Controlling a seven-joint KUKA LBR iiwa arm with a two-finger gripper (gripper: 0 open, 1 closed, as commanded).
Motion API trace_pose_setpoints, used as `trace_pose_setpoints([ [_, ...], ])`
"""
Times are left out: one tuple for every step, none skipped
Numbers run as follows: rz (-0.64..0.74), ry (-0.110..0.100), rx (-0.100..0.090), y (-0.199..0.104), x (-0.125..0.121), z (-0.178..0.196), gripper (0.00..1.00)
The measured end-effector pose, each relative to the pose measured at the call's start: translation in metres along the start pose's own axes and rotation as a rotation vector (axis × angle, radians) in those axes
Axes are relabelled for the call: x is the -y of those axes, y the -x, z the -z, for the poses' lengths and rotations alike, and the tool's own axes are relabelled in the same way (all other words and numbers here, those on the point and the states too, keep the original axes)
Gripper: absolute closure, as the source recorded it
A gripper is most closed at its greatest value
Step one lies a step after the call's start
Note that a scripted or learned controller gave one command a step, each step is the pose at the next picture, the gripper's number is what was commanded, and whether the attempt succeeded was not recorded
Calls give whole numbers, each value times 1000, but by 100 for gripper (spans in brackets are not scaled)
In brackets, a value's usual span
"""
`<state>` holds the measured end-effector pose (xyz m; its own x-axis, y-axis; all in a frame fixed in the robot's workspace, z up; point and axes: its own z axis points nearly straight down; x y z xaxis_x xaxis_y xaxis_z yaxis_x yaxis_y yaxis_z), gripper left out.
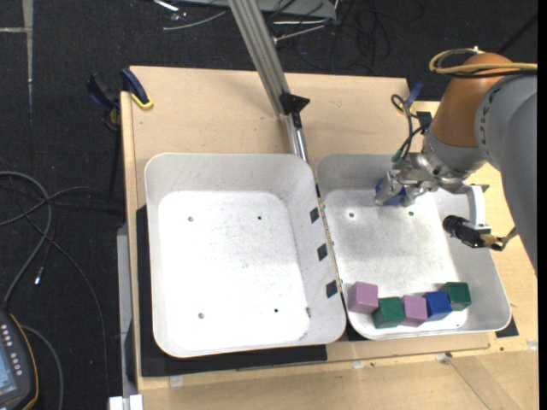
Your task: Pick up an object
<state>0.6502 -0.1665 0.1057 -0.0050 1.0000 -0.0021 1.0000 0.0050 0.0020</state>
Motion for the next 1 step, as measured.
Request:
trace_pose_setpoints([
  [1, -6, -3, -64, -4, -10, 100],
])
